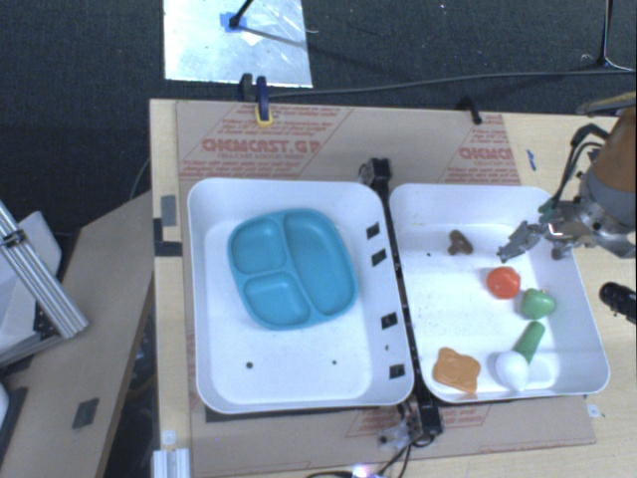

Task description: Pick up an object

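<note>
The right bin holds a small brown piece, a red-orange round object, a green pepper-like object, a green-and-white leek-like object and an orange flat piece. My gripper hovers over the bin's upper right part, just above the red-orange object. Its fingers are spread apart with nothing between them.
The left bin carries a blue sectioned plate. Black clips run along the seam between the bins. Cardboard lies under both bins, and a cable crosses behind them.
</note>
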Available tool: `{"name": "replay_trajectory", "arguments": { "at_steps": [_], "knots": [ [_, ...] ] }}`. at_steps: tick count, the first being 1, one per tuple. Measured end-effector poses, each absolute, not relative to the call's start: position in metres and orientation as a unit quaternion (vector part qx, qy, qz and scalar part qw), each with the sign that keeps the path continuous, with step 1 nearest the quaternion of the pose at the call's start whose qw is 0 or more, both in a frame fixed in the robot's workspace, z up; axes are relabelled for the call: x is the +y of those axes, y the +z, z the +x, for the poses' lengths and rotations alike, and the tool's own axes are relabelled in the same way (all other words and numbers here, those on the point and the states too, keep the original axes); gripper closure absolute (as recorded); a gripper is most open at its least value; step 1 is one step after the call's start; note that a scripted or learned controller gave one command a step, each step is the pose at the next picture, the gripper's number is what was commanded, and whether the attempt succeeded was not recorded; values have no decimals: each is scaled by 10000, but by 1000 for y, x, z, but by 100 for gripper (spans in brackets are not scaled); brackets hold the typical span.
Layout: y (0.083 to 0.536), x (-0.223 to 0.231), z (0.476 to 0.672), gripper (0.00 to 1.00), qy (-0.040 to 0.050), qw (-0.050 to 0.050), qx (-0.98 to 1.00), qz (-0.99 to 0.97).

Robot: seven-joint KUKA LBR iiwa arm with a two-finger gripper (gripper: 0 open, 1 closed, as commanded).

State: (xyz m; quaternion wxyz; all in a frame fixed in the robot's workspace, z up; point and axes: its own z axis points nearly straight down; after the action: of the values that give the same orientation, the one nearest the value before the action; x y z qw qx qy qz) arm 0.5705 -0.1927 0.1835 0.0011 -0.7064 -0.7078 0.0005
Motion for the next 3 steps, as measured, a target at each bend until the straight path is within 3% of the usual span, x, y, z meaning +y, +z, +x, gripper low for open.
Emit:
{"name": "replay_trajectory", "arguments": {
  "at_steps": [2, 3],
  "knots": [
    [86, -199, 567, 0, 6, 10, -7075, -7067],
    [100, -200, 569, 100, -11, -22, -7074, -7068]
  ]
}}
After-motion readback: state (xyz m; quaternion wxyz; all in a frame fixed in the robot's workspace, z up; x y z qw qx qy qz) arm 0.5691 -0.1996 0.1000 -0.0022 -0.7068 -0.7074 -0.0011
